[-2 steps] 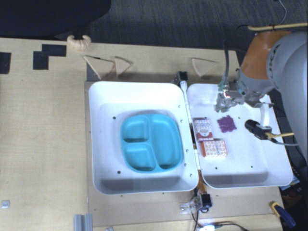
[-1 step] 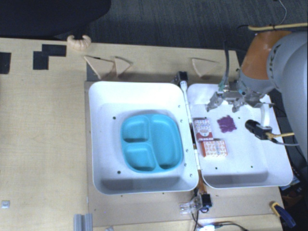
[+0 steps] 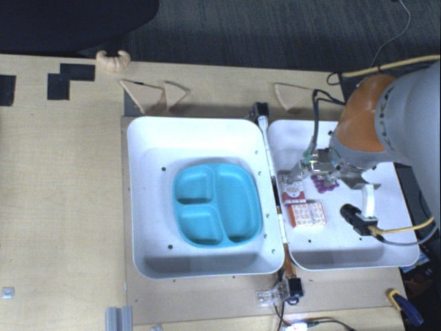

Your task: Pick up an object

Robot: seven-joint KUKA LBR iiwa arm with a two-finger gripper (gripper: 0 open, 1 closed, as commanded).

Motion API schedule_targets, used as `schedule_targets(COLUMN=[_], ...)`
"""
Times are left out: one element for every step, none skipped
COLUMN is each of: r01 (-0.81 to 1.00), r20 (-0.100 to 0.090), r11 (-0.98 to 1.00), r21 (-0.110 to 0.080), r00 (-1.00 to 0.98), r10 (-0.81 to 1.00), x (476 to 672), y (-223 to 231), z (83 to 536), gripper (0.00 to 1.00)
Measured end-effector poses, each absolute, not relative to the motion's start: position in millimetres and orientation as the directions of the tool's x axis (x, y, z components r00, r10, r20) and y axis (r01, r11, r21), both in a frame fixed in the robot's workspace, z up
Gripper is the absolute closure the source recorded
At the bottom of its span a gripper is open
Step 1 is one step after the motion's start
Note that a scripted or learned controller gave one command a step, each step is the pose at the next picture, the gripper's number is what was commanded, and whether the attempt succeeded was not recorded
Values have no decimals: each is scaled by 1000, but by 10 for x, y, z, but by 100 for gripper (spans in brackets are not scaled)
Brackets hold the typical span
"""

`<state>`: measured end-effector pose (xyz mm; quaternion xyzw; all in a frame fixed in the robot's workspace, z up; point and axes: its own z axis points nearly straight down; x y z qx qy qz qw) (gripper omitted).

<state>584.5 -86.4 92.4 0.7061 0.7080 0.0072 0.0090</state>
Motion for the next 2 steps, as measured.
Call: schedule_targets(r01=[1000, 1000], r20=[-2, -1], r11=[6, 7], r21=[30, 11], r00=[-6, -7], r10=[1000, 1000], x=[5872, 6699], y=[-857, -736], z=[1054, 3125], gripper=[100, 100])
